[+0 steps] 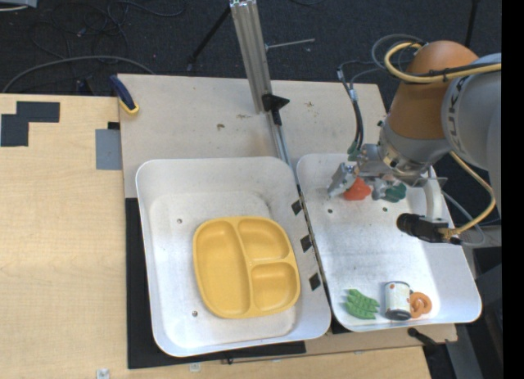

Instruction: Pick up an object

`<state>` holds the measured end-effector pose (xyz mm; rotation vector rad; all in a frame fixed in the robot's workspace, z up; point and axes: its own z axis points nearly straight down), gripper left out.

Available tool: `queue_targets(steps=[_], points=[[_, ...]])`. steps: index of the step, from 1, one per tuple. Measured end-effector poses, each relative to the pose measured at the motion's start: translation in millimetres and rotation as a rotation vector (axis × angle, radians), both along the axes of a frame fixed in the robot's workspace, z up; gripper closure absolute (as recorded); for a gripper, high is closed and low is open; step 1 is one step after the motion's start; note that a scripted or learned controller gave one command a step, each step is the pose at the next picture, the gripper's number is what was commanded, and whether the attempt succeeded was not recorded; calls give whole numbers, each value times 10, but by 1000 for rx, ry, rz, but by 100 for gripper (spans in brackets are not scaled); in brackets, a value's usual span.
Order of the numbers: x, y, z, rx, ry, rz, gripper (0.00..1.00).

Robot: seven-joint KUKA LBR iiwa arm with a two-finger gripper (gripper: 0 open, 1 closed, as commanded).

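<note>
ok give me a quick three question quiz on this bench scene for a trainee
1. True or false: the yellow divided plate lies in the left bin.
2. Multiple choice: beside the gripper in the right bin lies a: A) red-orange object B) blue cup C) black book.
3. Fill in: near the right bin's front edge, the green item lies beside a small ____.

Key: 1 true; 2 A, the red-orange object; 3 can.

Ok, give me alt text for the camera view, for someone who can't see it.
A grey and orange robot arm reaches from the right, its gripper low over the right bin at a red-orange object. Near that bin's front edge lie a green item, a small can and an orange piece. The left bin holds a yellow divided plate.
</note>
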<state>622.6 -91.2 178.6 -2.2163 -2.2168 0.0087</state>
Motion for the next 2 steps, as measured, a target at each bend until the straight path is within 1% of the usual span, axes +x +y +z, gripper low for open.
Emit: queue_targets(steps=[1,2], points=[[-8,-36,-634,0,-1,-1,0],[4,-32,-884,0,-8,-1,0]])
